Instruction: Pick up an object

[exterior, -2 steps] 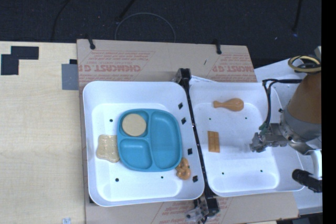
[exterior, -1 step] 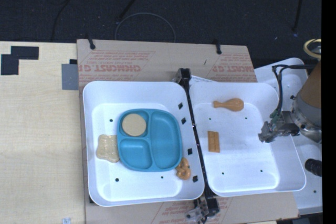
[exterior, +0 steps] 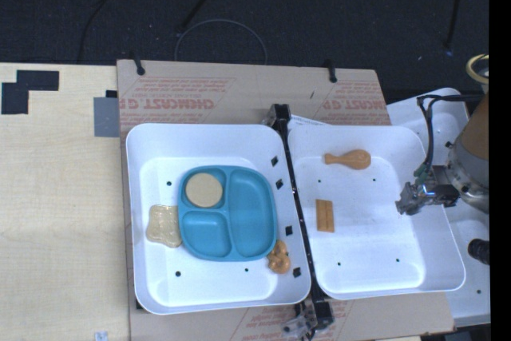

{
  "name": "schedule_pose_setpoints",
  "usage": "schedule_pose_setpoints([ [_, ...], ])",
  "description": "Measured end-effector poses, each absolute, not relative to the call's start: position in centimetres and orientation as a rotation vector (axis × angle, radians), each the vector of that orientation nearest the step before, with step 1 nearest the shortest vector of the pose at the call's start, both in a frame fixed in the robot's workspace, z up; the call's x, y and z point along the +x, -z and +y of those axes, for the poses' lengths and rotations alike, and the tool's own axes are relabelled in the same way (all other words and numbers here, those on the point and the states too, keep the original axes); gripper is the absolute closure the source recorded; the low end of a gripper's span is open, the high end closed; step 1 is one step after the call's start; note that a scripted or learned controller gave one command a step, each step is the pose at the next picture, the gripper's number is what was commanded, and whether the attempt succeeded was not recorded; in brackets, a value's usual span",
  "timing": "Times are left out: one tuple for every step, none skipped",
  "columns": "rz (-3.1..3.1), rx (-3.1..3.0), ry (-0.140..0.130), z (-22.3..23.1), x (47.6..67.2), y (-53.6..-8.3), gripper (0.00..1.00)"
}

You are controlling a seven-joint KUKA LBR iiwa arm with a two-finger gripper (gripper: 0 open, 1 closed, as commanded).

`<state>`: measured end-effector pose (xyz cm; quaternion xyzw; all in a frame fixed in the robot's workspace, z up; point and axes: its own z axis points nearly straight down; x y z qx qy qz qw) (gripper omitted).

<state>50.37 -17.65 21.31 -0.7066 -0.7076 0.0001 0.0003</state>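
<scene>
Claw [exterior: 409, 202] hangs low at right bin's [exterior: 399, 283] 3 o'clock rim, arm [exterior: 471, 156] angled in; finger state unclear. Flat tan wooden block [exterior: 324, 215] at centre, rounded wooden pestle [exterior: 349, 160] at 12 o'clock.

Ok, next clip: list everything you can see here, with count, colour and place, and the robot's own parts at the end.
bins: two, white, side by side on the bench
divided plate: one, blue, in the left bin
round flat piece: one, tan, in the plate's upper left compartment
pale lumpy item: one, cream, left bin, at the plate's left edge
small lumpy item: one, orange-brown, left bin, by the plate's lower right corner
drumstick-shaped item: one, tan, upper part of the right bin
small block: one, orange-brown, middle of the right bin
cardboard sheet: one, brown, under the bins
tool: one, dark, over the right bin's right side
</scene>
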Motion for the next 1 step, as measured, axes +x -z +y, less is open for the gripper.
schedule_pose_setpoints([
  [-2.224,-2.213,0.001,-12.23,50.08,-22.49,1.00],
])
